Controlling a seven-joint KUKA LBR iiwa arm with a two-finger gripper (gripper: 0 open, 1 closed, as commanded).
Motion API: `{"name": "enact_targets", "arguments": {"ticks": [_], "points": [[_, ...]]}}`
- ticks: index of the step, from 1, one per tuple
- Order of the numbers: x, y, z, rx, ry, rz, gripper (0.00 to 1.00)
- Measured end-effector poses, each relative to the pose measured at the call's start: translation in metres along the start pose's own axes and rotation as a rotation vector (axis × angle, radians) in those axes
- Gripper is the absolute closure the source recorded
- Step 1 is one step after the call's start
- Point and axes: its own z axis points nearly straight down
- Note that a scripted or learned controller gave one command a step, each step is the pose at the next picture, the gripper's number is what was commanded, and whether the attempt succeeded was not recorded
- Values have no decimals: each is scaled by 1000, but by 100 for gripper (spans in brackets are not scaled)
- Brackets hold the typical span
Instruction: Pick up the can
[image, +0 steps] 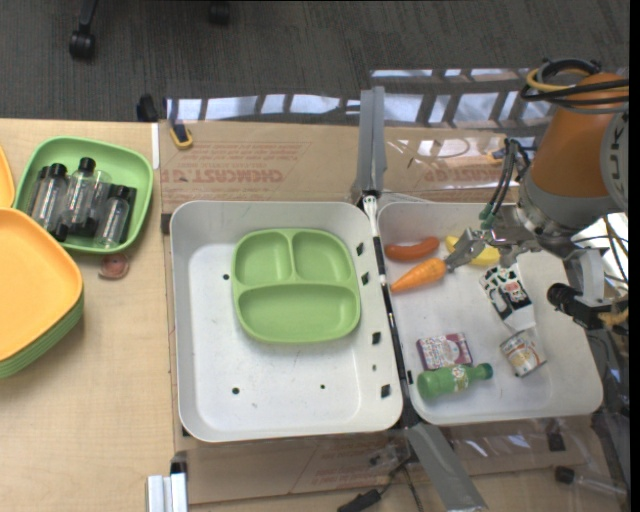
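The can (521, 352) is small and silver with a pale label. It lies tilted near the front right of the right bin (560, 400). My gripper (463, 252) hangs over the back of that bin, right by a yellow banana (482, 250) and well up and left of the can. The grey arm with its orange band (580, 150) reaches in from the upper right. Nothing shows between the fingers.
In the right bin also lie a red sausage (412, 247), a carrot (418, 275), a black-and-white carton (507, 290), a purple packet (444, 350) and a green bottle (455, 378). The left bin (200, 380) holds a green divided plate (296, 285).
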Motion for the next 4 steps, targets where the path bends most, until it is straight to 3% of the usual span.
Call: {"name": "enact_targets", "arguments": {"ticks": [1,4], "points": [[11,45,83,0,0,43,0],[11,45,83,0,0,43,0]]}}
